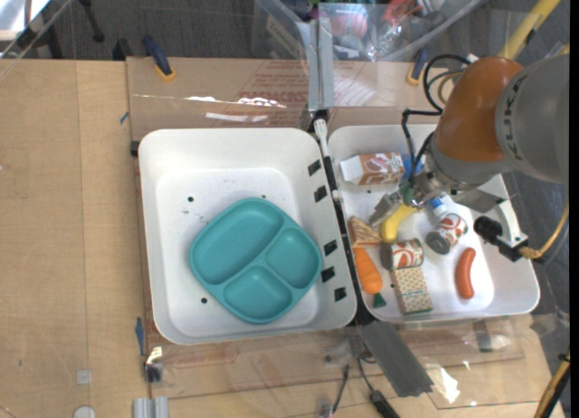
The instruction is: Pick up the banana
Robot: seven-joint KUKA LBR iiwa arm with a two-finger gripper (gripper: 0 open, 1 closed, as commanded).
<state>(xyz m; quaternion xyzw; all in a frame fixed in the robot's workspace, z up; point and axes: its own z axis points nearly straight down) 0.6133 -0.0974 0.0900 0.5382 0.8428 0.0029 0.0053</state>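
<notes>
The arm's orange band and wrist hide part of the right bin [516, 294], and the banana [395, 223] shows only partly under the gripper [406, 197]. Whether the gripper is spread or pinched, I cannot tell. It sits right at the banana's upper end. The banana is yellow, short, slanted, just above the carrot [367, 271].

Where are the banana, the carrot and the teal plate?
banana [396, 222]: camera view, middle of the yellow body.
carrot [366, 270]: camera view, orange middle.
teal plate [255, 259]: camera view, ridge between its compartments.
</notes>
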